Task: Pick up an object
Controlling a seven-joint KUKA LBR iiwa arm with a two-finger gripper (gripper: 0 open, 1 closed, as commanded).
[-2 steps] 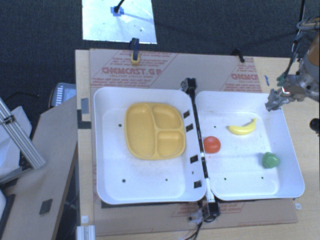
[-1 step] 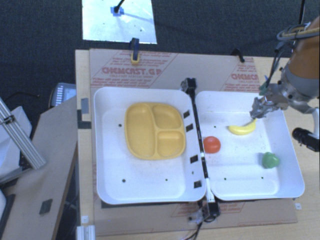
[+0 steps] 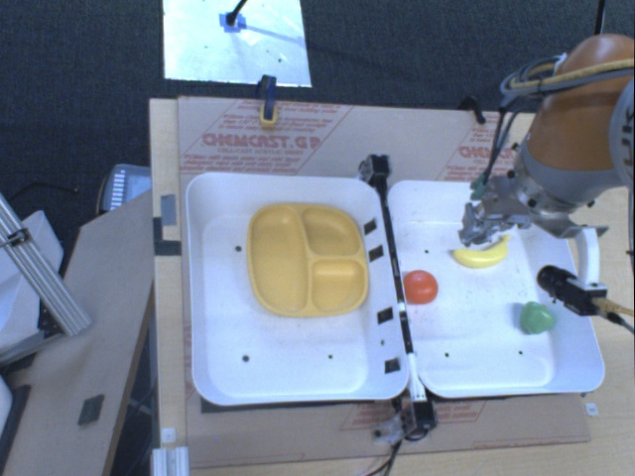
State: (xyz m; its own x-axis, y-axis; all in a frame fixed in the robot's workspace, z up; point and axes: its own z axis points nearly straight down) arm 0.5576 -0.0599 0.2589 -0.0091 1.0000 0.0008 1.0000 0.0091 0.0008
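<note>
A yellow banana (image 3: 482, 256) lies in the right bin (image 3: 496, 370), toward its far side. My gripper (image 3: 482, 228) hangs right over the banana's upper edge, its metal tip pointing down at it. An orange-red tomato-like ball (image 3: 421, 287) rests near the right bin's left wall. A small green object (image 3: 537, 317) sits close to the right wall. Nothing is seen lifted off the bin floor.
The left bin (image 3: 228, 365) holds a yellow divided plate (image 3: 306, 259). A black divider with clips (image 3: 389, 266) runs between the bins. A black cylindrical part of the arm (image 3: 568, 288) juts over the right bin's right side, near the green object.
</note>
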